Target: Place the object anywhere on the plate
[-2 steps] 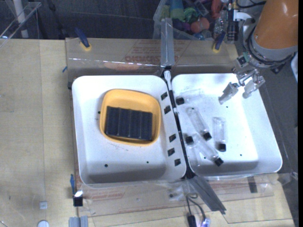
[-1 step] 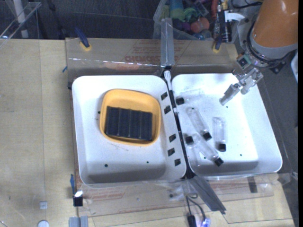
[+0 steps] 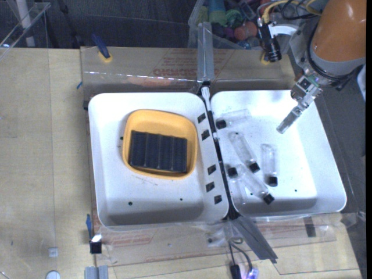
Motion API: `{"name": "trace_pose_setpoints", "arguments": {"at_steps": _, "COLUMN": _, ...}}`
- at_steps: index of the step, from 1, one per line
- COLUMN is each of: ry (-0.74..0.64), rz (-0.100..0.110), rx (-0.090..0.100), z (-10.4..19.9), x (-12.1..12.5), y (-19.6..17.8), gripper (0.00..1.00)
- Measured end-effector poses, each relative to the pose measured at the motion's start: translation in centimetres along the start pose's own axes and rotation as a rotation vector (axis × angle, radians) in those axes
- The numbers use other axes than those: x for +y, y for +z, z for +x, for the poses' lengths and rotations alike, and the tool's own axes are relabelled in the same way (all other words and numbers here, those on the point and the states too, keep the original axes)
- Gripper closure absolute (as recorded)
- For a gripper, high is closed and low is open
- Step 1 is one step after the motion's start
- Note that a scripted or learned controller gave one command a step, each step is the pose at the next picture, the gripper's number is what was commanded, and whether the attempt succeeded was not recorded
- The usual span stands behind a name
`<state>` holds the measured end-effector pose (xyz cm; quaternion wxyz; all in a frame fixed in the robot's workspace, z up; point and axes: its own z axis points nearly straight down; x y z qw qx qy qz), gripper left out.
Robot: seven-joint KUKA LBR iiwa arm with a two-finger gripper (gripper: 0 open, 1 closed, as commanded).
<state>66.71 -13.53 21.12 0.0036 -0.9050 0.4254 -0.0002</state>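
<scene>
Yellow plate sits in the left bin, roughly in its middle, and the dark ribbed rectangular block is lying flat on it, a bit toward the plate's near edge. So from where I'm sitting the object is on the plate, fully inside the rim as far as I can see.

My arm comes in over the worktop's far right corner, orange band up top. Its gripper hangs over the far right part of the right bin, well apart from the plate and the block. It's tilted, pointing down toward the bin's middle. Honestly I can't tell whether the jaws are released or clenched, they're too small and blurry at this angle, and I don't see anything between them.

Right bin has a few clear plastic bits with small black caps scattered around its middle and near-left part. A row of black tabs runs along the divider between the two bins.

Far edge of the worktop has a tub of colourful toys behind the bins, and a blue clamp sits near the far left corner.
</scene>
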Motion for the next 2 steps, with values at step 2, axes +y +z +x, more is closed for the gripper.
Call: {"name": "trace_pose_setpoints", "arguments": {"at_steps": 2, "ry": -0.553, "rz": -0.001, "rx": 0.0, "z": -1.66, "x": -1.45, "y": -2.21, "gripper": 0.0}}
